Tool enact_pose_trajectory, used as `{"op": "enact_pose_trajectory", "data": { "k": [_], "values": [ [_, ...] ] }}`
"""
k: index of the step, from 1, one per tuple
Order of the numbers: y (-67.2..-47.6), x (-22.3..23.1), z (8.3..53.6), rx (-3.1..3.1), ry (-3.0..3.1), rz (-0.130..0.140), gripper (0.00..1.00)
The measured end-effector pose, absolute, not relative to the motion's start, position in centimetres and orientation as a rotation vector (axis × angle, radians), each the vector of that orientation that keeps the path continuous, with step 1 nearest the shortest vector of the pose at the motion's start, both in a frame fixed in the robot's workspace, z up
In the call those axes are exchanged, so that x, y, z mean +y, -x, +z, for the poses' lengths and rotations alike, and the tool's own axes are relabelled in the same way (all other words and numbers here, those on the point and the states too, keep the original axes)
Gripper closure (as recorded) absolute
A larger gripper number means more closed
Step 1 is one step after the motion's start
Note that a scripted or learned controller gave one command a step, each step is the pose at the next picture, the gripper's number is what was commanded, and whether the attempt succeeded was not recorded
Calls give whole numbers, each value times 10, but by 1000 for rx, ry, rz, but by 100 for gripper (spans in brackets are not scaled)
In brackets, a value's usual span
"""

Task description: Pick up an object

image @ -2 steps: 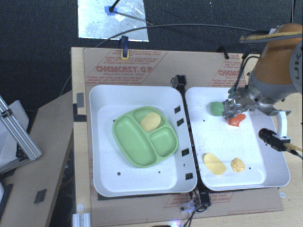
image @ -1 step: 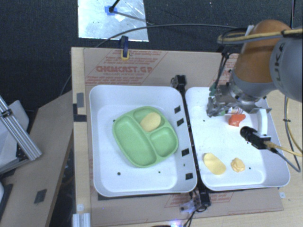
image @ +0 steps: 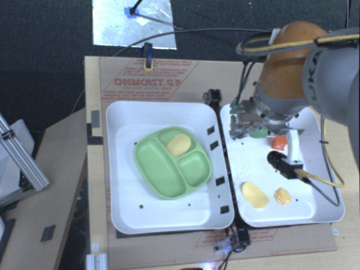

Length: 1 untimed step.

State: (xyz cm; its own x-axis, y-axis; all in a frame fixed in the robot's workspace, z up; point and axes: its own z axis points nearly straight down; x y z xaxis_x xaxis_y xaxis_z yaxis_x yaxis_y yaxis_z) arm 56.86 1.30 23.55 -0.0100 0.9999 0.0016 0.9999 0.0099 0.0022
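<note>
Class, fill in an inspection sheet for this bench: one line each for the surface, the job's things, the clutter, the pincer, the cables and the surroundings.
Surface: two shallow white bins side by side, left bin and right bin, on a board printed with red lettering.
Job's things: green divided plate in the left bin, with a yellow piece in one compartment; in the right bin a yellow piece, a small tan piece, an orange-red item and a green item.
Clutter: nothing seen.
Pincer: pincer low over the right bin's far left corner; finger state unclear.
Cables: black cable across the far side; yellow cable in the right bin.
Surroundings: dark floor, foil sheet.
</note>
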Motion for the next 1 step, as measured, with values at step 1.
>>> {"op": "enact_pose_trajectory", "data": {
  "k": [1],
  "values": [
    [-561,70,242,2233,-2209,4,100]
  ]
}}
